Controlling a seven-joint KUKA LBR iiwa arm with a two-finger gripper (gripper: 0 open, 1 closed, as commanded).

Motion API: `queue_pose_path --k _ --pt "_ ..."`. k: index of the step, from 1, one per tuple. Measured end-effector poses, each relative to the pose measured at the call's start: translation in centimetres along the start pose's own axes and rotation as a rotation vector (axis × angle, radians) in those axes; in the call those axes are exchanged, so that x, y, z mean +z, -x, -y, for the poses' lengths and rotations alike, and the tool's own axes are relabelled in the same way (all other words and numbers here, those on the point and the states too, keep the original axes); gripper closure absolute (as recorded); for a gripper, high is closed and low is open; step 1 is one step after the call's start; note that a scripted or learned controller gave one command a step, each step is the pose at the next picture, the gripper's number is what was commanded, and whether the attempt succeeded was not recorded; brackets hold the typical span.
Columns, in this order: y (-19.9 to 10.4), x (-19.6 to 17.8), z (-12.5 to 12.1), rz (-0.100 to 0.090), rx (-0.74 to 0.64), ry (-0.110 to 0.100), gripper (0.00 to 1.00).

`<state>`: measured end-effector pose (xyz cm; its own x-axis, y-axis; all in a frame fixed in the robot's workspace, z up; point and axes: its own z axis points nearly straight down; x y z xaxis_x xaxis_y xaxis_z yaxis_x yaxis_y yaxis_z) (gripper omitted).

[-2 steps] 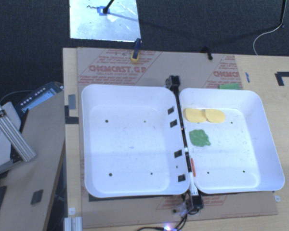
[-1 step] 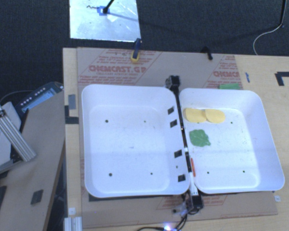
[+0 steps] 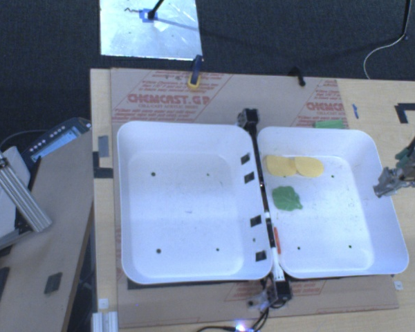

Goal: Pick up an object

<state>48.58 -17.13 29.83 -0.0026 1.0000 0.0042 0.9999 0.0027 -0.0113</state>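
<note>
Two flat yellow pieces lie side by side in the right bin (image 3: 346, 254), one (image 3: 280, 165) to the left of the other (image 3: 309, 167), near its back left corner. A flat green piece (image 3: 287, 198) lies just in front of them. My gripper (image 3: 387, 185) hangs at the right edge of the view, above the right bin's right rim and well away from all three pieces. Nothing shows between its fingers.
The left bin (image 3: 187, 206) adjoins the right one along a black clip strip (image 3: 259, 199). Both rest on a cardboard sheet (image 3: 166, 99) on the wooden bench. A grey rail (image 3: 14, 192) and a device stand at the far left. A metal plate (image 3: 149, 16) lies at the back.
</note>
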Motion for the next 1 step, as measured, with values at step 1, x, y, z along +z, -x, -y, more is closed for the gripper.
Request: queue_pose_path --k 1 --pt "-9.68 -10.91 -1.51 0.003 -0.013 0.026 1.00"
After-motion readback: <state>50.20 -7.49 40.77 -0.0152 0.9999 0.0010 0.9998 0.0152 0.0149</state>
